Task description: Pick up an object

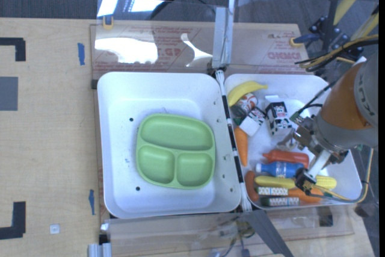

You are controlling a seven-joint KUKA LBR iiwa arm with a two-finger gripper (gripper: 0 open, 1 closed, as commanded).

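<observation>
The right bin [346, 192] holds several toy foods. A yellow banana [246, 91] lies at its far left, an orange carrot [242, 144] along the left wall, and a black-and-white box [278, 117] near the middle. A red piece [287, 157] and a blue bottle [278, 170] lie nearer the front, with a corn cob [325, 182] to their right. My gripper [299, 132] hangs low over the middle of this bin, just right of the black-and-white box and above the red piece. The wrist hides its tips.
The left bin [114, 129] holds a green divided plate [175, 150]. A red-and-white pack [251, 110] sits below the banana, and an orange and yellow cluster [280, 192] lies along the right bin's front wall. Clear panels stand behind both bins.
</observation>
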